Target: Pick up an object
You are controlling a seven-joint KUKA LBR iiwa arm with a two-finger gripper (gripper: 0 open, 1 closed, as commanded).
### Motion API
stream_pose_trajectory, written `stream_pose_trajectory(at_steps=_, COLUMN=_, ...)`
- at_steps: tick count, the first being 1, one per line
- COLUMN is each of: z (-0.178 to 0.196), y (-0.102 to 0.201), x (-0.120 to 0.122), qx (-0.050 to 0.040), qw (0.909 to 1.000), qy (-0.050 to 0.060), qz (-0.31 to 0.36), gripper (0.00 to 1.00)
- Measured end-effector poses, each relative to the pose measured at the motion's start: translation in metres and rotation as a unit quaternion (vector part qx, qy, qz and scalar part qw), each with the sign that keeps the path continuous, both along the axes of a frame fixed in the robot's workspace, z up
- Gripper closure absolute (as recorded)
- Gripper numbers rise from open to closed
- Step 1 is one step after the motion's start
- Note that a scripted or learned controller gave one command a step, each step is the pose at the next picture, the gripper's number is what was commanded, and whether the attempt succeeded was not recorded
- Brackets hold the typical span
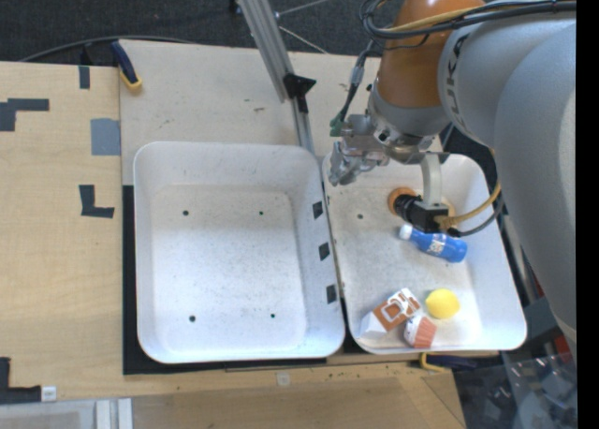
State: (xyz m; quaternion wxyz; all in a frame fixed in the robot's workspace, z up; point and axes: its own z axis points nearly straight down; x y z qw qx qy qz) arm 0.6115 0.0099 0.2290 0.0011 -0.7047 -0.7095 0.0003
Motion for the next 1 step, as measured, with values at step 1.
stream_pose_trajectory(at_steps=1, z=-0.0077, y=0.0565, x=0.0039, qx=-0.0001, qw=1.0000, qy=0.000, qz=0.000, gripper=1.00)
